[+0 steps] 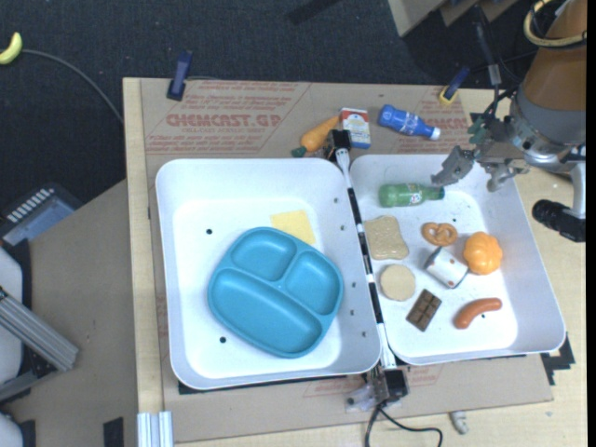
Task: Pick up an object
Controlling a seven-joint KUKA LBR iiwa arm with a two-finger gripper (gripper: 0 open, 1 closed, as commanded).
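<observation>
Above the far edge of the right bin (pixel 521 333), the gripper (pixel 475 170) hangs with fingers spread and nothing between them, just beside the green bottle (pixel 407 195) lying below.

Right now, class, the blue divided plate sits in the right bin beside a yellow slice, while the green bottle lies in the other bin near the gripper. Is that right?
Not quite. The camera view shows the blue divided plate in the left bin, not the right. The rest stands: it sits beside the yellow slice, and the green bottle lies in the other bin near the gripper.
</observation>
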